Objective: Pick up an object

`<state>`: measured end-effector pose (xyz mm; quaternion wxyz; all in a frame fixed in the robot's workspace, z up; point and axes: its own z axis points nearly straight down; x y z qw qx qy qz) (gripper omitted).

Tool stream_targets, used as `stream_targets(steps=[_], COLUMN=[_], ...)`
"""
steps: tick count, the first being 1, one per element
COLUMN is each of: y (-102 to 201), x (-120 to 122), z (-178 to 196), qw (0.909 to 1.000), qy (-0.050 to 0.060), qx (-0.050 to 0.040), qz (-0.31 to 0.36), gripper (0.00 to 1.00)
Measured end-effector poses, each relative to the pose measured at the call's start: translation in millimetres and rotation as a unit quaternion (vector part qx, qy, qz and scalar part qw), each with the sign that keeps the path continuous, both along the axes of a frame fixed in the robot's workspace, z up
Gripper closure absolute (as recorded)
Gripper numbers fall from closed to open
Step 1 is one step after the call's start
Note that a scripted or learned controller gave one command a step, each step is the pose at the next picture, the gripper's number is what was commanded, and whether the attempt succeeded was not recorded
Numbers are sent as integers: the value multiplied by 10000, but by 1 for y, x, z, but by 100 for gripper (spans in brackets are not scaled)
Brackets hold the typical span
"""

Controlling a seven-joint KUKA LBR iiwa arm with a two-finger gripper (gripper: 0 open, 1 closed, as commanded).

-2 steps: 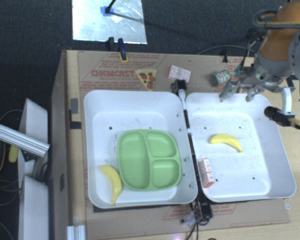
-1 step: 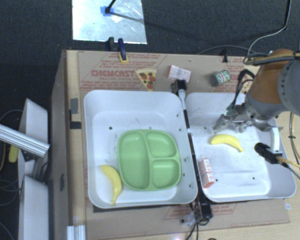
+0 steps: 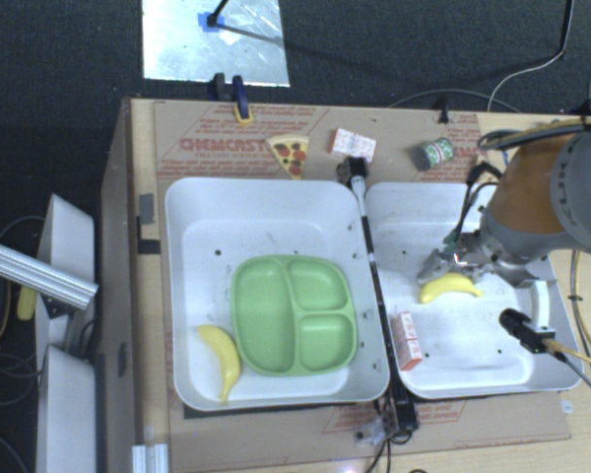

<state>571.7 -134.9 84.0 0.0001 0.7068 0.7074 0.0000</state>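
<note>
Lying in the right bin (image 3: 492, 377), a yellow banana (image 3: 451, 286) has its long axis roughly left-right, curved, lower tip toward the divider between the bins, other end under the gripper (image 3: 456, 261). Gripper sits right at the banana's top edge, apparently touching; can't tell if anything is clamped or how the gripper is set. Counts: two bananas, second banana (image 3: 222, 360) in the left bin (image 3: 276, 200), just left of the green divided plate (image 3: 295, 313), long axis near vertical. Two white bins. One plate. One small red-white carton (image 3: 407, 339) in the right bin, below-left of the first banana, near the divider. Outside the bins, above them: one pizza slice toy (image 3: 289, 153), one small white box (image 3: 354, 145), one green can (image 3: 436, 153). Arm (image 3: 557, 195) enters from the right of the right bin, bulky grey-orange body over its right edge, wrist angled down-left toward the banana.
</note>
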Motion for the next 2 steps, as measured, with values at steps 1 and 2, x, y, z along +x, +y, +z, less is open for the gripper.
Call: stream_targets(steps=[1, 2], y=[0, 0], x=[1, 1], z=[11, 11], qw=[10000, 10000], qy=[-17, -17], qx=[-1, -2], qz=[2, 4], gripper=[100, 0])
